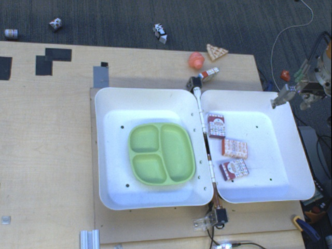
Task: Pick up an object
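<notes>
On the left, the white bin [111,139] held a pale green divided plate [162,154], lying flat with its three compartments bare. It looked like stiff moulded plastic, light but broad and smooth, so a two-finger grasp would probably have had to come down over a rim or one of the dividing ridges; taken across its width it seemed too wide.

In the right bin [280,154], three small flat packets lay in a loose column close to the hinge side. The top packet [216,125] was red and white and sat nearest the divider. The middle packet [235,148], orange and speckled, lay just below it and a little further right. The bottom packet [234,169] was tilted and sat just beside the middle one; whether they touched could not be made out. All three looked light, thin and likely to be glossy card or wrapper, so they might slide or flex under a pinch. The surest hold was judged to be across the short edges, with the fingertips reaching the bin floor. The top packet stood freest of its neighbours.

At the far right, the gripper [306,95] hung over the bin's upper right corner, well apart from the packets. Whether its jaws were spread or pressed together could not be told.
</notes>
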`<action>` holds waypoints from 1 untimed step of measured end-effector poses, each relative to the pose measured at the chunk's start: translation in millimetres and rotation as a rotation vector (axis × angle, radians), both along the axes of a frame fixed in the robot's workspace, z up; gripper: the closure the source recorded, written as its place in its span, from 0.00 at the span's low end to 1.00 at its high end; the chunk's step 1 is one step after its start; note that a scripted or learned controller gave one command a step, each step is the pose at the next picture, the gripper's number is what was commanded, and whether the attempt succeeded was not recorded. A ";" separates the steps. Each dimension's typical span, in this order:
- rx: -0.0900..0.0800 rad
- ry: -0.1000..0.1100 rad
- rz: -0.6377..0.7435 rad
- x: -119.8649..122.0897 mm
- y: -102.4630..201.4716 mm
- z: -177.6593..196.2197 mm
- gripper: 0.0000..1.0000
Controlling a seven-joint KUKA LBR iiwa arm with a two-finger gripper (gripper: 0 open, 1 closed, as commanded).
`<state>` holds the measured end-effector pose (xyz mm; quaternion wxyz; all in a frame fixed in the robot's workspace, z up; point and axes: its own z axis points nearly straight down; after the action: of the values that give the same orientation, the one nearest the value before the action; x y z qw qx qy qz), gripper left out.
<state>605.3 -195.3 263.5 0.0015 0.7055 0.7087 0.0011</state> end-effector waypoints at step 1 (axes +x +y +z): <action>-0.001 -0.003 -0.001 5.4 0.4 -177.3 0.00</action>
<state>610.7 -194.9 86.2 0.0029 0.7060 0.7082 0.0020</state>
